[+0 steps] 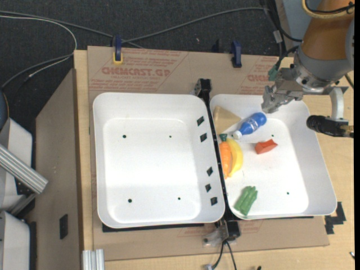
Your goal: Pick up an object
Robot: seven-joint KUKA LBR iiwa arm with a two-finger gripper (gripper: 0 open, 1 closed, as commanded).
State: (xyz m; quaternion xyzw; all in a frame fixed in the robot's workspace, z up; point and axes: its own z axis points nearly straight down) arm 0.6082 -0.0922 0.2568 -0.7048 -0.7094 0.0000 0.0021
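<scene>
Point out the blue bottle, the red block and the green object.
blue bottle (252, 122), camera view, mid-body.
red block (266, 147), camera view, top face.
green object (246, 200), camera view, centre.

Premises: a robotics lab or test cell — not a home or shop. Two shallow white bins (152, 156) sit side by side on a brown board (169, 66) printed with a red trade name, held at its far edge by clamps (117, 49). Loose cables (50, 24) trail over dark carpet. An industrial arm (329, 27) stands at the right — bare aluminium framing (22, 170) at the left.
</scene>
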